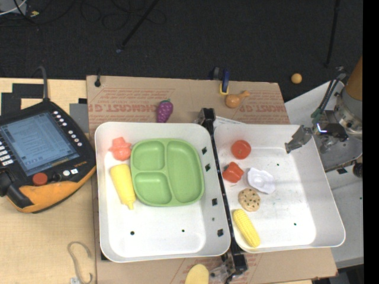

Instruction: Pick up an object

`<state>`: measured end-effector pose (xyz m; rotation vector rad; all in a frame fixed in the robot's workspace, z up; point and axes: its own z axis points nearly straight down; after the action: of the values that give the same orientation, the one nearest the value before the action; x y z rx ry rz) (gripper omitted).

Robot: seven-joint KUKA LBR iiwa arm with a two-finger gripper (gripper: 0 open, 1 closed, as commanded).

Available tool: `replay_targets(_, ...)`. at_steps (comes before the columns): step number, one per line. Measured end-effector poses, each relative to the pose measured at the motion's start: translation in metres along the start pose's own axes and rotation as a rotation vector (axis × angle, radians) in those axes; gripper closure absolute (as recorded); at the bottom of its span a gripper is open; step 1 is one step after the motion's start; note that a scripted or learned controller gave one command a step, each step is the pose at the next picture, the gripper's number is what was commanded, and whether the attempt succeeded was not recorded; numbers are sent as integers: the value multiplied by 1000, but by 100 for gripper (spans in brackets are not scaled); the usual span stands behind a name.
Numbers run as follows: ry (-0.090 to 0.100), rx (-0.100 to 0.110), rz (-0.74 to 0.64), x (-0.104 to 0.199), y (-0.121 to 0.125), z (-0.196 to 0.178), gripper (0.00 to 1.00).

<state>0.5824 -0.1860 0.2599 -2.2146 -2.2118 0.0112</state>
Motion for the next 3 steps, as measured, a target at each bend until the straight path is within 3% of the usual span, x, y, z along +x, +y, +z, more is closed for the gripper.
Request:
replay_targets(1,-3,-13,-2,0,2,-7,0)
replay_targets(3,-1,-6,-4,9,5,102,0)
